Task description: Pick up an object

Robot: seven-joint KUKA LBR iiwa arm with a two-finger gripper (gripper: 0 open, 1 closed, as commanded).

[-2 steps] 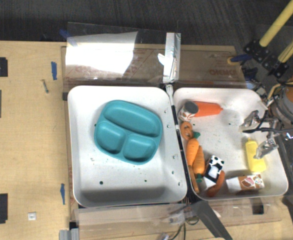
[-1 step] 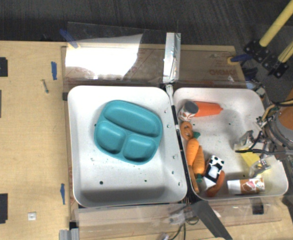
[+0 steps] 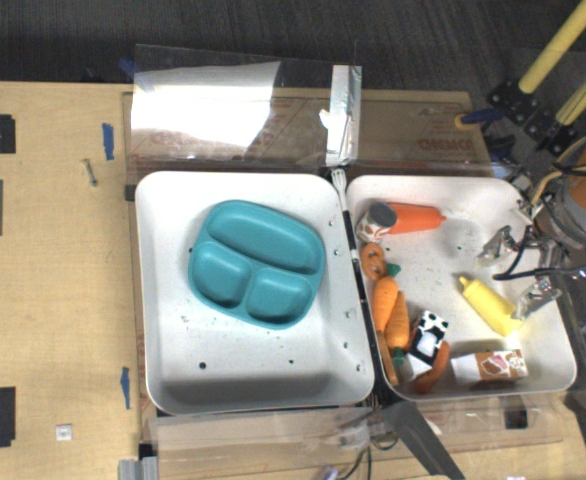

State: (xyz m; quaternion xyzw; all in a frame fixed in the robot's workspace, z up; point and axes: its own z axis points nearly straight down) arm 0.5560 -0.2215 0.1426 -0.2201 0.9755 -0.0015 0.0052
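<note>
Camera view, left to right: tabletop (image 3: 43,268) carries two white bins. Left bin (image 3: 163,368) holds one teal divided plate (image 3: 256,261), three compartments, nothing on it. Right bin (image 3: 453,203) holds the clutter: one carrot (image 3: 413,217) lying across near the top with a small can-like piece (image 3: 377,221) at its 9 o'clock end, two or three orange carrot-like pieces (image 3: 393,313) stacked down the left wall, one black-and-white toy (image 3: 430,335), one small brown-white carton (image 3: 500,364) at the bottom, one yellow bottle (image 3: 487,305).

Hand (image 3: 521,263) sits at the bin's right edge; fingers look spread, nothing between them, so open and empty. Likely target, yellow bottle, lies just beside the hand at about 7 o'clock, long axis running 10 to 4 o'clock. Judgement: short drop down-left, wrist turned across that axis. Carton sits near the bottle's lower end and could get bumped.
</note>
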